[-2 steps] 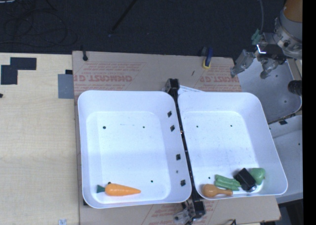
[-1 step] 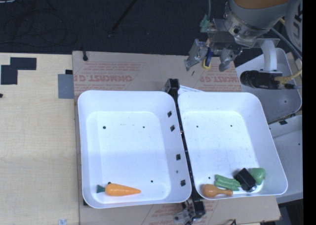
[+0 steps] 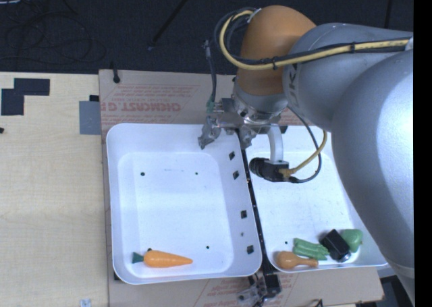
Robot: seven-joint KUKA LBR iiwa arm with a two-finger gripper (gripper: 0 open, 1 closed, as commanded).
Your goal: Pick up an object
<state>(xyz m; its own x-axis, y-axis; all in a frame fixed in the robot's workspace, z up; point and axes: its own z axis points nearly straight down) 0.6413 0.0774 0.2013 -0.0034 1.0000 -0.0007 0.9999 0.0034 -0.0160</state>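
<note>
While the arm (image 3: 351, 96) reaches in from the right of the camera view, its grey body fills the upper right and the orange band (image 3: 273, 36) sits above the wrist, with yellow and black cables looped around it.

Camera view:
- Gripper (image 3: 226, 135) hangs over the far end of the divide between the two bins, near the top right corner of the left bin (image 3: 121, 164). Fingers point down toward the rim area. How far open they are: cannot tell, the wrist hardware hides the gap. Nothing visible between them, so no grasp confirmed.
- Black cable connector (image 3: 266, 169) dangles from the wrist over the far part of the right bin (image 3: 304, 204).
- Carrot (image 3: 165, 259), orange with a green stub, lies flat at the near edge of the left bin, tip pointing right. Well apart from the gripper.
- Right bin, near edge: small cluster. Orange-tan pear-shaped piece (image 3: 294, 261) on the left, green bean-like piece (image 3: 310, 249) just beside it, black block (image 3: 335, 244) tilted, touching or overlapping a green rounded piece (image 3: 352, 237) at the right. All well apart from the gripper.
- Bins sit on a cardboard sheet (image 3: 155, 100) with red printed lettering, on a light wood bench (image 3: 47, 191).
</note>
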